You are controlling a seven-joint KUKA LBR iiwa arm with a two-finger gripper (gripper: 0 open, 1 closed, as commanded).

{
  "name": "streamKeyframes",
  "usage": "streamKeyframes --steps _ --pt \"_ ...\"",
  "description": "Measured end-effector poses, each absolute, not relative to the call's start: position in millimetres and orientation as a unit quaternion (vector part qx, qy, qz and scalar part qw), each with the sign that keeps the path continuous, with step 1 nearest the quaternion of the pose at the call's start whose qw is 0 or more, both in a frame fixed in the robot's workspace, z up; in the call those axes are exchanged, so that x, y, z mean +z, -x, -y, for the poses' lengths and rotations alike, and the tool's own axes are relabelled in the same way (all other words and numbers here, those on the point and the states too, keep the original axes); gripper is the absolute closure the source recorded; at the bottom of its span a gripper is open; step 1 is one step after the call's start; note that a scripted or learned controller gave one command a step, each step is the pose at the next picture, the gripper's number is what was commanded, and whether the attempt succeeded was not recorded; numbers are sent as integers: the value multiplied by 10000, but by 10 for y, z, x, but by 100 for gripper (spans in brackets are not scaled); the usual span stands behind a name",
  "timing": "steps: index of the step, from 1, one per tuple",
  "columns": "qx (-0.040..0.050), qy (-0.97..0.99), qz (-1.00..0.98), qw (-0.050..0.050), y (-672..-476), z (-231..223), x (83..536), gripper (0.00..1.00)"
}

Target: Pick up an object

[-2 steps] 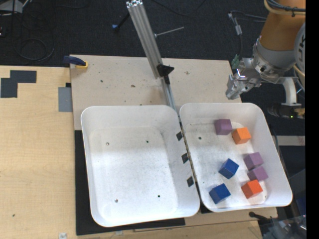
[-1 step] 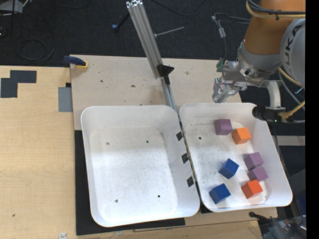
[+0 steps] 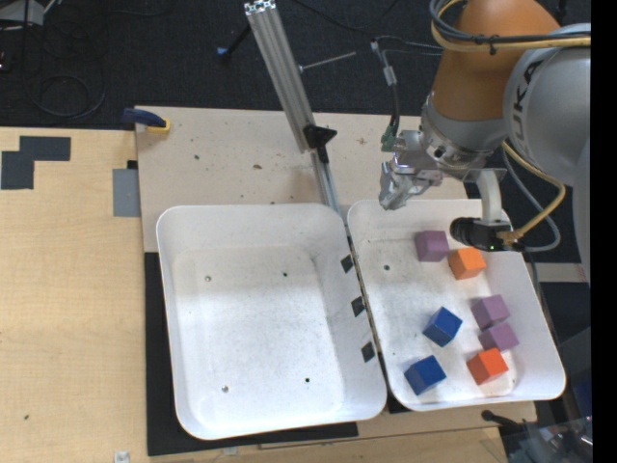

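Looking like a robotics lab: wooden bench [image 3: 67, 287], white bins [image 3: 183, 258], aluminium rail [image 3: 281, 75], loose cables [image 3: 67, 90] trailing.

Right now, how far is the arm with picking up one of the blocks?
Done: nothing lifted; three purple blocks, two orange and two blue lie in the right bin, for example the purple block and orange block. In hand: the gripper hangs at that bin's far rim, with no block between its tips. Left: descend, grasp, lift.
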State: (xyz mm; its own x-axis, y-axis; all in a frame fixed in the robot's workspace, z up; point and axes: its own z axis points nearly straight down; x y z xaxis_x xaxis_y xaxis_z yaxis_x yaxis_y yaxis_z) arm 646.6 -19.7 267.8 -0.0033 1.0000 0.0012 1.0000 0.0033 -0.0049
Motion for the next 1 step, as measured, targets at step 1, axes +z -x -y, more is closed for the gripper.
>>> streamKeyframes --steps 1 --pt "10 7056 7086 25 -6361 -304 2677 100"
